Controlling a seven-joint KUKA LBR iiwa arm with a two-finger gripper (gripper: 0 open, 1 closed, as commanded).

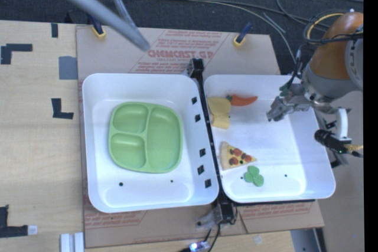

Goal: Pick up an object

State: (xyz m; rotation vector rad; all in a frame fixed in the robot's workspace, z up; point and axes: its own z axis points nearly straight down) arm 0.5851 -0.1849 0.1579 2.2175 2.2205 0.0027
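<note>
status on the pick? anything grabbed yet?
Done: the gripper is over the right bin. In hand: nothing visible. Left: the whole grasp. The carrot, cheese, pizza slice and green piece lie on the bin floor, apart from the gripper.

Grey arm [339, 62] enters from right, orange band above wrist; gripper [276, 114] angled down-left, low, nothing visible between its tips.

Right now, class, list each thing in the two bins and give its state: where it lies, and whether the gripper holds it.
Green plate: flat in the left bin, compartments bare.
Carrot: lying in the right bin, unheld.
Yellow piece: lying beside the carrot, unheld.
Pizza slice: flat, unheld.
Green piece: lying near the pizza slice, unheld.
Gripper: over the right bin, holding nothing.
</note>
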